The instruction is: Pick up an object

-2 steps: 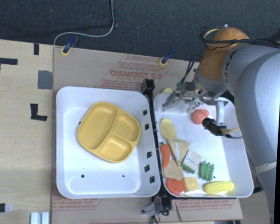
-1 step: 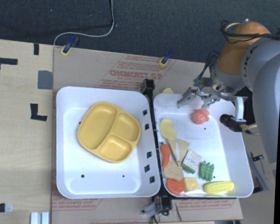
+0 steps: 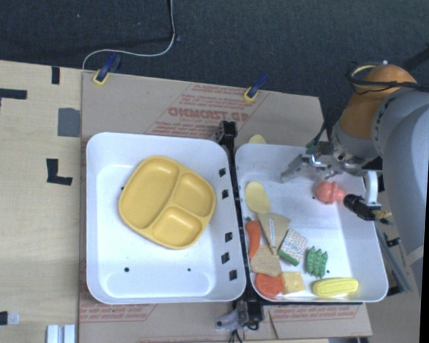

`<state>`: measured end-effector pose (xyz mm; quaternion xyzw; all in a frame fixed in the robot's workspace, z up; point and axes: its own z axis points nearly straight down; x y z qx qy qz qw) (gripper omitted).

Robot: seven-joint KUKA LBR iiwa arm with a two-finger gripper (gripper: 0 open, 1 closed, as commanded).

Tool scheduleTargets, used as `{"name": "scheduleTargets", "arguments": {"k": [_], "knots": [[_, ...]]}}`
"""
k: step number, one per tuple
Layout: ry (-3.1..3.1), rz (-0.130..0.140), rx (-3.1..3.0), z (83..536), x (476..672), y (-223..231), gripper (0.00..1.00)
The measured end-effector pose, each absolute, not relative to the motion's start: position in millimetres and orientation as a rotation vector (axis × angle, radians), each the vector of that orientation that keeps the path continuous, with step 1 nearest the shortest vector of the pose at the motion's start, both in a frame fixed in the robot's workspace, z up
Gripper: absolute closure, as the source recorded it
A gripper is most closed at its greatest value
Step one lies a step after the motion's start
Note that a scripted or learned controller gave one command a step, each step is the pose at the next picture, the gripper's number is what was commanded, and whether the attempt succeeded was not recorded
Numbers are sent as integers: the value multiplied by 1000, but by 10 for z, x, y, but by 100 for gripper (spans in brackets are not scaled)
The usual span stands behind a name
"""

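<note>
While I watch from above, the gripper (image 3: 323, 174) sits over the upper part of the right bin (image 3: 355, 234), its fingers spread apart with nothing between them. One fingertip points left at about the bin's upper middle; the other side is blurred against the wrist, so I may be misreading its tip. A pink ball (image 3: 330, 191) lies just below the gripper, close to it but apparently not gripped. Farther down from the ball, toward the bin's lower edge, clutter crowds together: a yellow spoon (image 3: 258, 197), a carrot (image 3: 253, 238), a cracker (image 3: 292, 246), a green piece (image 3: 315, 261), a corn cob (image 3: 335, 286) and a tomato (image 3: 268, 284). Left of the ball, across the divider, the left bin (image 3: 104, 262) holds a yellow tray (image 3: 167, 201).
</note>
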<state>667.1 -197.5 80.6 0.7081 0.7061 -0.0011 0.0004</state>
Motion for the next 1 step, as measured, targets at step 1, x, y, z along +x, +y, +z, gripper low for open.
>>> {"name": "scheduleTargets", "arguments": {"k": [1], "knots": [[2218,2,2219,1515,6533,-2193,0]]}}
